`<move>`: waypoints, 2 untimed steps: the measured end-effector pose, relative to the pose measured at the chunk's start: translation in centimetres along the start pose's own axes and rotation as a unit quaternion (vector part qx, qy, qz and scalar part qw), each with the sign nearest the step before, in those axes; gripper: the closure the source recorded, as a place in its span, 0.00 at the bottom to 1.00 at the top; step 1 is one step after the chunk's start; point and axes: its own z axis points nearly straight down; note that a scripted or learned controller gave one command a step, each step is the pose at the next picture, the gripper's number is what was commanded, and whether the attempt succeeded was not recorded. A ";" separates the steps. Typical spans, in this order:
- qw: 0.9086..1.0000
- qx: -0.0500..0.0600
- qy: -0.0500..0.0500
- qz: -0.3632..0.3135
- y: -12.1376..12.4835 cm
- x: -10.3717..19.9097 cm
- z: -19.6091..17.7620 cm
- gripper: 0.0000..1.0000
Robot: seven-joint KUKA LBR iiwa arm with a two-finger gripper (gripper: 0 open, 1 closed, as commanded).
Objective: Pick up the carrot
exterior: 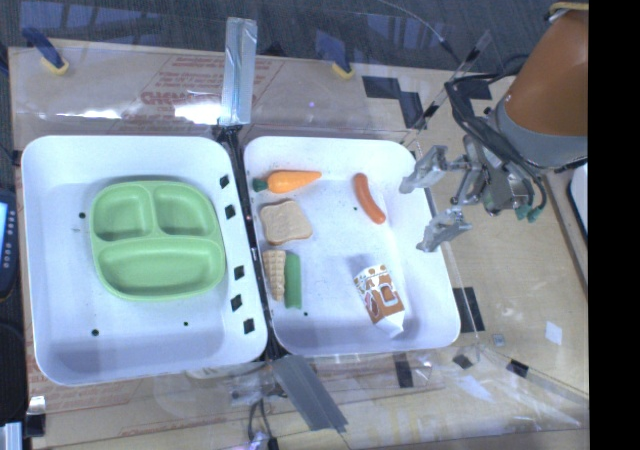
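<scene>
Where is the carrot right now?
The carrot lies in the right bin, near its top-left corner, just above the bread slice.

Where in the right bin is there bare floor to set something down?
Right bin: bare floor in the middle, bordered by bread, sausage and the carton; another patch along the near wall left of the carton. The left wall is crowded: carrot, bread, corn, green stick.

The two shallow white plastic bins [330, 333] look smooth, with a soft sheen. The light-green divided plastic plate [157, 238] is smooth and satiny. The orange plastic-looking carrot [294, 180] and the reddish sausage [369, 198] are glossy — the tan bread slice [285, 222] looks matt. The gripper's [433, 205] fingers are bare grey metal. Clear shiny film covers the bench [130, 88].
</scene>
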 end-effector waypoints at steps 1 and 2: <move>0.999 -0.002 0.005 0.036 -0.4 1.5 14.5 0.00; 0.996 0.001 -0.003 -0.085 0.0 -8.0 19.4 0.00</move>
